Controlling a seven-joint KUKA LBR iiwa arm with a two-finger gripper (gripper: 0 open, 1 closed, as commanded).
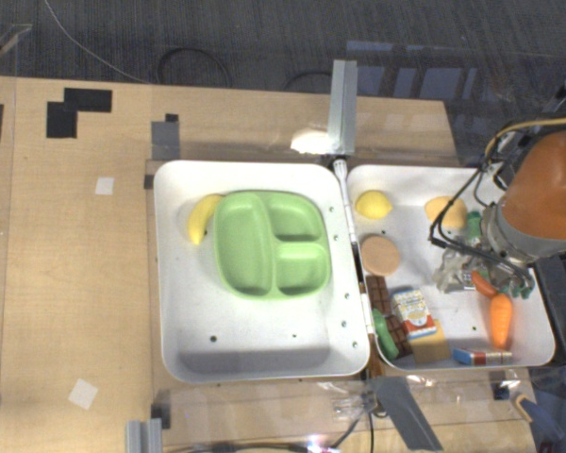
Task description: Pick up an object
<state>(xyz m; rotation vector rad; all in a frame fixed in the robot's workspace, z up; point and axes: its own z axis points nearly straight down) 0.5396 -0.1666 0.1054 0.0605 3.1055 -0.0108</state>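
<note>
Arm with orange band at right edge of frame, gripper (472, 276) low inside right bin (410, 182); whether it is apart or together, cannot tell. Carrot (501, 319) just below gripper, near lower right of bin. Yellow lemon (374, 204) at upper left of same bin, tan round disc (379, 253) under it, small juice carton (413, 311) lower middle. Left bin (184, 281) carries green divided tray (268, 243), banana (202, 217) touching its left side.

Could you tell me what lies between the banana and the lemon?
In the camera view, the green divided tray and the bins' shared rim lie between the banana and the lemon.
</note>
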